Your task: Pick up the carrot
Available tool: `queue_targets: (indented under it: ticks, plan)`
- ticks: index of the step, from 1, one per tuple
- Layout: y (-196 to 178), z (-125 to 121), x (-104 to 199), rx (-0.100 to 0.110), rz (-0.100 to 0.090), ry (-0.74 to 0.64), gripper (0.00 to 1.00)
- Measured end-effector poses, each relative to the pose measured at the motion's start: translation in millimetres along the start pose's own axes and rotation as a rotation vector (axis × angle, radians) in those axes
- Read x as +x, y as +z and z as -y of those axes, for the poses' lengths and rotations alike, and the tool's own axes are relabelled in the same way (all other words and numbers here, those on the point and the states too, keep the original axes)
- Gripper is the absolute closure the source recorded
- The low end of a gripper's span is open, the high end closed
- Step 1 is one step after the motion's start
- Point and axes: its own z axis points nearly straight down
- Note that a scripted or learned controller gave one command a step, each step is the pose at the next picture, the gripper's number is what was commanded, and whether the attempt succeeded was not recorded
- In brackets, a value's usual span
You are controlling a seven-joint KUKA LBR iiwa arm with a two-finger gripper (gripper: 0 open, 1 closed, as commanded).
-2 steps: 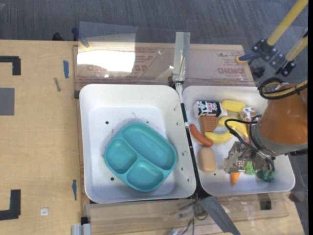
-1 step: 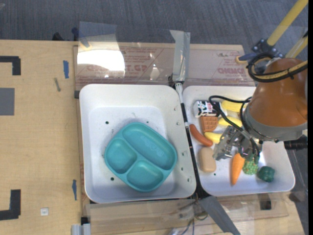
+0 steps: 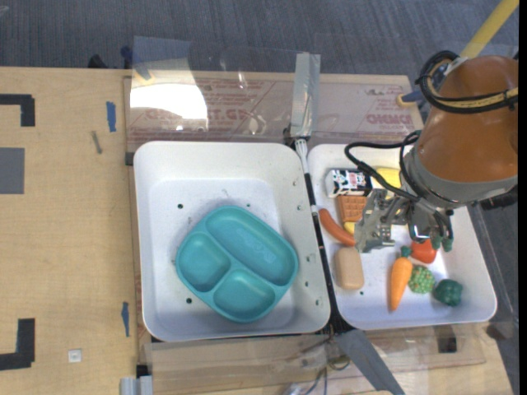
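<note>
Carrot (image 3: 399, 281) lying in right bin (image 3: 478, 307), toward front, green top end up near tomato, tip pointing to bin's front edge. Sits just below and slightly right of end effector (image 3: 380, 227), close but apart, no contact visible.

End effector hanging over middle of right bin, metal parts hovering above hot dog (image 3: 337, 227) and waffle piece (image 3: 352, 208). Opening width: cannot tell, mechanism seen from above and cluttered. Nothing seen held between its parts. Cannot tell if touching waffle piece or just above it.

Around carrot: red tomato (image 3: 424, 251) just above-right, grapes (image 3: 422, 280) touching or just beside on right, broccoli (image 3: 449, 292) further right near bin corner. Tan bread roll (image 3: 348, 268) to left, below hot dog. Small black-and-white carton (image 3: 347, 179) at back of bin, print on it too small to read. Yellow item (image 3: 387, 177) beside carton, partly hidden by arm.

Left bin (image 3: 156, 220) holding teal divided plate (image 3: 236, 262), three compartments, tilted a bit.

Clear plastic sheet (image 3: 247, 109) behind bins with red printed text, mirrored or blurred, not readable. Blue tape bits (image 3: 110, 115) on table (image 3: 58, 220), plus black corner markers on left.

Arm (image 3: 473, 126) grey with big orange band, coming in from right, black cables looped on top.
</note>
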Motion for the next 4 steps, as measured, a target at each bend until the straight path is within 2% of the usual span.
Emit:
queue_targets:
  ticks: [1,2,3,4]
  plan:
    - [1.1,0.2,0.4,0.001,-0.003,0.0,0.0]
    - [81.1,43.8,10.0,0.002,-0.015,0.007,0.0]
    - [173.8,84.3,2.7,0.001,0.001,-0.01,0.0]
    - [163.7,83.2,2.8,0.001,-0.001,-0.012,1.0]
